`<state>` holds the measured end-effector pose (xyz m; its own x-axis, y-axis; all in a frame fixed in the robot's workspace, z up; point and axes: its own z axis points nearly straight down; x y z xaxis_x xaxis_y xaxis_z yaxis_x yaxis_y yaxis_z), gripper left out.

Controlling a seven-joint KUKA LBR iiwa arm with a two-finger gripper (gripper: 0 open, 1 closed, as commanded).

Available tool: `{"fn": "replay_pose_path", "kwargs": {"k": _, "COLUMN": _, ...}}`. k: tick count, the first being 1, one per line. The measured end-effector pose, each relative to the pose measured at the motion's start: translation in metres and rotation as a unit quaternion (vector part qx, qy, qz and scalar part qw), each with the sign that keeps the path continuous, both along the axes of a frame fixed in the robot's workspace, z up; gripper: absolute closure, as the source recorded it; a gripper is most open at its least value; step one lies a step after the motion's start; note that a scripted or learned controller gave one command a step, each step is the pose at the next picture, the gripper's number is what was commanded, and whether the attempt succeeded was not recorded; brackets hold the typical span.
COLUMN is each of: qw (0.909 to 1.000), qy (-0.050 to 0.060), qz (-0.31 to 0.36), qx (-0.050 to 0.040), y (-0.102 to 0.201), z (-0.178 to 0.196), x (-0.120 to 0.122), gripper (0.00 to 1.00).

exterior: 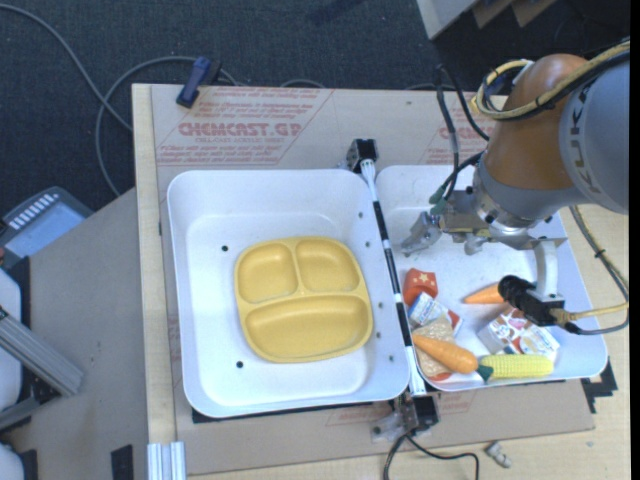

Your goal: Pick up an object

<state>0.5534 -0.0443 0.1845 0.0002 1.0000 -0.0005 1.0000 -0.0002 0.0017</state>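
Gripper (428, 230): over the back-left of the right bin (405, 200), can't tell if it's spread or closed
Carrot (447, 353): front of that bin, tip touching the corn (518, 368); probably light, stiff, slick, so grab it mid-body
Surface: smooth white plastic, stuff might slide
Room: tight, toys crowded together

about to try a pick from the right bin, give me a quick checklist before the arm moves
1. Objects to pick in the right bin: ok; a carrot, a corn cob and a red piece lie there.
2. Gripper over the right bin: ok; close to the wall shared with the left bin.
3. Gripper lined up on an object: not ok; it is beyond the red piece, over bare floor.
4. Targets apart from each other: not ok; carrot, corn cob and packets crowd the near end.
5. Gripper height above the floor: cannot tell.
6. Yellow plate out of the way: ok; in the left bin.
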Motion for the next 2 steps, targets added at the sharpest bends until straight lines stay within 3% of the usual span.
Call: {"fn": "replay_pose_path", "kwargs": {"k": 2, "qw": 1.0, "qy": 0.0, "qz": 0.0, "qx": 0.0002, "y": 0.0032, "z": -0.0001, "x": -0.001, "gripper": 0.0}}
